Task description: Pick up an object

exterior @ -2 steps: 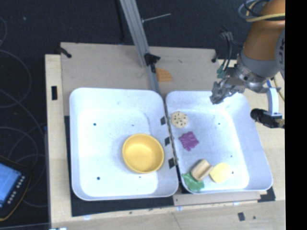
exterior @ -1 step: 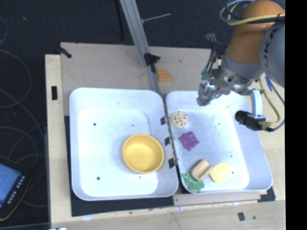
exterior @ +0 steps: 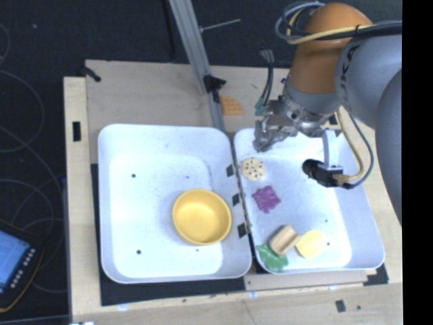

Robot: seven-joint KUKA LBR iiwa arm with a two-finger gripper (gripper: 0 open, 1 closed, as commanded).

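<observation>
My gripper (exterior: 262, 143) hangs over the far left corner of the right bin (exterior: 358, 215), just above a round beige disc with dark dots (exterior: 253, 168). I see nothing between its fingers. Below the disc lies a purple lumpy piece (exterior: 266, 198). Near the bin's front edge sit a tan cylinder (exterior: 282, 238), a yellow oval piece (exterior: 310, 244) and a green piece (exterior: 270, 258). A yellow bowl (exterior: 201, 216) rests in the left bin (exterior: 135, 181).
A grey metal post (exterior: 193, 46) slants up from between the bins at the back. An orange patch (exterior: 231, 106) lies on the wooden bench behind the bins. A black cable connector (exterior: 323, 172) hangs off the arm over the right bin.
</observation>
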